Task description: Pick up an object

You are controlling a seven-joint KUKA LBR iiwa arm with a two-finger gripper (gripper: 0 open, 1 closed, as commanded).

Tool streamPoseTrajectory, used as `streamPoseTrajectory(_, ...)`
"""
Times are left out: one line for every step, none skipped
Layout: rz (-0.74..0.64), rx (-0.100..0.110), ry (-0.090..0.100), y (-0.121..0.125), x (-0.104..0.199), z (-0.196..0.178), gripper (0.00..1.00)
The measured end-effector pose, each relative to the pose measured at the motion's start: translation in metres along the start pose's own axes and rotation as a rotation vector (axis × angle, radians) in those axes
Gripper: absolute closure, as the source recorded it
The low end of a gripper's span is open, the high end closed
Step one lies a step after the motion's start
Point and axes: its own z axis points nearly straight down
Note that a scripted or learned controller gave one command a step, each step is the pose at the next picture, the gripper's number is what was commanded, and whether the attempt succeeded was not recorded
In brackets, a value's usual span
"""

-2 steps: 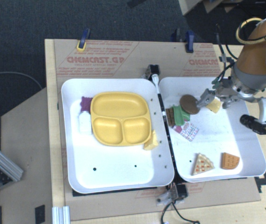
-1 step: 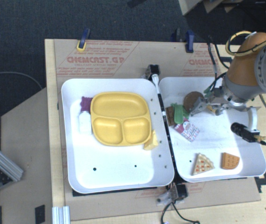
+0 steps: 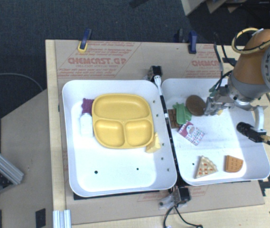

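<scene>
hand (image 3: 212, 104) low in right bin (image 3: 253, 167), beside brown disc (image 3: 195, 105)

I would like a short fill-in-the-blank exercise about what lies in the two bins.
1. The yellow divided tray lies in the ____ bin.
2. The pizza slice lies beside the ____ in the right bin.
3. The pincer hovers next to a round ____ object.

Missing words: left; waffle; brown
</scene>
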Motion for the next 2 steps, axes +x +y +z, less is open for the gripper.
streamPoseTrajectory(-0.001, -0.005, -0.001, 0.003, 0.003, -0.044, 1.0)
streamPoseTrajectory(-0.002, -0.006, -0.002, 0.007, 0.008, -0.089, 1.0)
